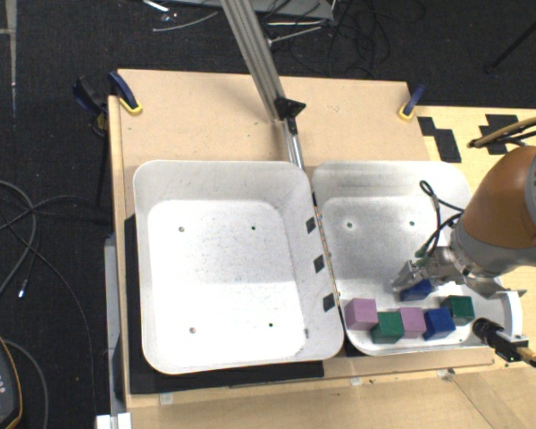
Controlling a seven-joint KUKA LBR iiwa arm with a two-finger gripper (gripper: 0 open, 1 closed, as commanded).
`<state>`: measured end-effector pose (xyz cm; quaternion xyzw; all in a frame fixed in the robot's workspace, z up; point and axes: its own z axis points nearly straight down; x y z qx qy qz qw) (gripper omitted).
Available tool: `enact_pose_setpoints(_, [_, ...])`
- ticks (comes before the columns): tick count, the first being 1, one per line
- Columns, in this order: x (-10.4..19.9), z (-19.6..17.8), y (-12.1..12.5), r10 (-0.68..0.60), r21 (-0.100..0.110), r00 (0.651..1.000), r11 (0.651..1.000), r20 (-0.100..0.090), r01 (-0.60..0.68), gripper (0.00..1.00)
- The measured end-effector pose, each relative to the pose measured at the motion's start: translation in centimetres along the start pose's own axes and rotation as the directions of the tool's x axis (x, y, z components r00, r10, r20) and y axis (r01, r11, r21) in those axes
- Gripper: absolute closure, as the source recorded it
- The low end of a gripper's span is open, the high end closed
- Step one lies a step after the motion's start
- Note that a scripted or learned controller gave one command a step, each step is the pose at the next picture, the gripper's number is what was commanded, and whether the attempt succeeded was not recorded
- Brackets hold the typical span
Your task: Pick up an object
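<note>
The gripper [414, 281] fingers seem closed around a small blue block [419, 290], though it is hard to see. It sits in the right white bin [375, 206], just above the pink, green and blue cubes [409, 318]. It looks light and hard; pinch its flat sides.

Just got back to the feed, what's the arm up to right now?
The arm has reached into the right bin, with its gripper low over a blue block near the bin's front. Whether it has hold of that block can't be seen. A row of blocks lies along the front wall: a purple block, a green block, a pink block, another blue block and a dark green block. The left bin sits alongside.
</note>
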<state>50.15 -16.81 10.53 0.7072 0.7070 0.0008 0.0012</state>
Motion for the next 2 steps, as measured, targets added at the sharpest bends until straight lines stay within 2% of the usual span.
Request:
enact_pose_setpoints(1, [7.1, -3.2, 4.6, -0.011, -0.002, 1.0, 1.0, -0.003, 0.011, 1.0])
enact_pose_setpoints(2, [18.9, -9.1, 5.6, -0.011, -0.001, 1.0, 1.0, -0.005, 0.011, 1.0])
